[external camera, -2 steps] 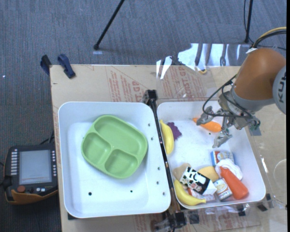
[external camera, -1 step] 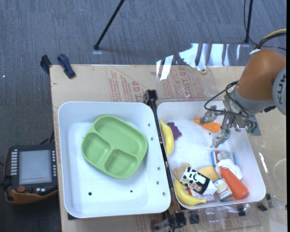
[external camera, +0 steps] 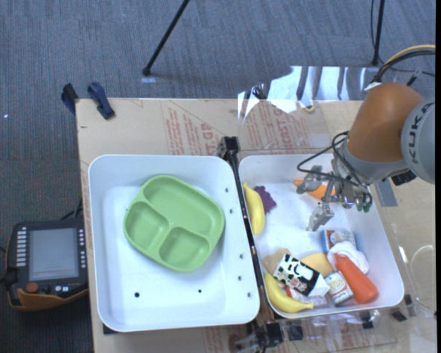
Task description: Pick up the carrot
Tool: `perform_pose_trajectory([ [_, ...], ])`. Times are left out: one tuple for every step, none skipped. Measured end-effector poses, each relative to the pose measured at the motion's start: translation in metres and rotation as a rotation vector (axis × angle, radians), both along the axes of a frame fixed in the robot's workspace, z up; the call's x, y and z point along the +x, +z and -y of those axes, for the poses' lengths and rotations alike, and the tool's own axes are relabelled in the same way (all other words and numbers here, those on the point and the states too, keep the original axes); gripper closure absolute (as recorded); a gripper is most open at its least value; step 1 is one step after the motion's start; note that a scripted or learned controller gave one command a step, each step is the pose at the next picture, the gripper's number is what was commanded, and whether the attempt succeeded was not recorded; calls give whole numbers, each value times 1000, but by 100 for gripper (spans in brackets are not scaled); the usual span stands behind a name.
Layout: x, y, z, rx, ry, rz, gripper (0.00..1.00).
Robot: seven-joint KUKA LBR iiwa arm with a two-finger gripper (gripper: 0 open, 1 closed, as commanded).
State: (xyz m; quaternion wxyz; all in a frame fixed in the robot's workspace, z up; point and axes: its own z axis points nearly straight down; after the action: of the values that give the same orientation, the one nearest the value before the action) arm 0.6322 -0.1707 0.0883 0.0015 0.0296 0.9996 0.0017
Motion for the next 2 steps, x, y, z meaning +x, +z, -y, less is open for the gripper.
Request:
perform_pose_trajectory([
  [2, 11, -1, 1, 2, 5, 100],
  [4, 22, -2, 2, 3, 9, 100],
])
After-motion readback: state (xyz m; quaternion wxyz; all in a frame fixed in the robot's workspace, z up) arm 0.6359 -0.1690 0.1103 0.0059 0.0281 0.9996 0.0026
